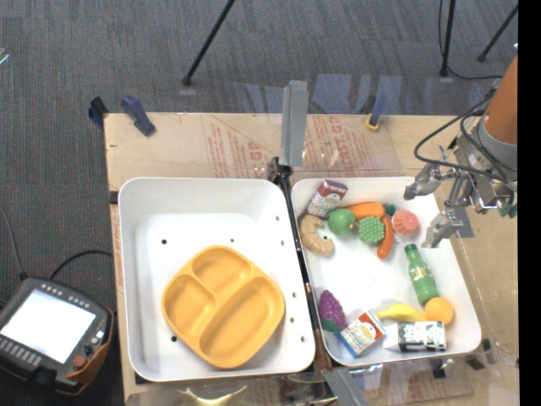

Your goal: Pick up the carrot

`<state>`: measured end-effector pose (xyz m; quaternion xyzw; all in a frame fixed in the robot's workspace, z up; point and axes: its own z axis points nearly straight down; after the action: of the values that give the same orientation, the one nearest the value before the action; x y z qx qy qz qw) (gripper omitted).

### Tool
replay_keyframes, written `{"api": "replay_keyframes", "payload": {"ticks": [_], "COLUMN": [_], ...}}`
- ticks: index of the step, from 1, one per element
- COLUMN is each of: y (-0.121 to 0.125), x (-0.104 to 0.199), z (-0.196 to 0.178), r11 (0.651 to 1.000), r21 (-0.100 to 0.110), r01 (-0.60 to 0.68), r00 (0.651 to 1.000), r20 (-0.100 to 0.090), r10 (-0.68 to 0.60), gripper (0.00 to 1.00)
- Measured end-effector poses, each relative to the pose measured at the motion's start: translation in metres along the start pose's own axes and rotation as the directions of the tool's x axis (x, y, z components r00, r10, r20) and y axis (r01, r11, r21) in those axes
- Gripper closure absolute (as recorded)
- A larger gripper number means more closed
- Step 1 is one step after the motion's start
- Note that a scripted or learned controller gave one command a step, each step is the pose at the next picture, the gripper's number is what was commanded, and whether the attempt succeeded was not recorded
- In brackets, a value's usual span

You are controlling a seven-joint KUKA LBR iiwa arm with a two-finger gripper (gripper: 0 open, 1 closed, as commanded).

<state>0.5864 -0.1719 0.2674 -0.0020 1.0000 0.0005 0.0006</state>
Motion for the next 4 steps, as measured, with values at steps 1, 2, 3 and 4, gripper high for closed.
{"api": "replay_keyframes", "payload": {"ticks": [1, 2, 3, 4], "y": [-0.03, -0.038, 0.019, -0.002], "x": [0.08, 0.084, 0.086, 0.071], "z": [0.108, 0.155, 0.158, 0.166], "r11": [0.995, 0.998, 0.972, 0.955], "r21": [-0.005, 0.015, 0.037, 0.012], "r01": [0.097, 0.065, 0.232, 0.297], "r00": [0.995, 0.997, 0.97, 0.954], "r20": [-0.011, 0.043, 0.061, 0.029], "r10": [-0.097, -0.066, -0.234, -0.297], "gripper": [0.0, 0.0, 0.0, 0.0]}}
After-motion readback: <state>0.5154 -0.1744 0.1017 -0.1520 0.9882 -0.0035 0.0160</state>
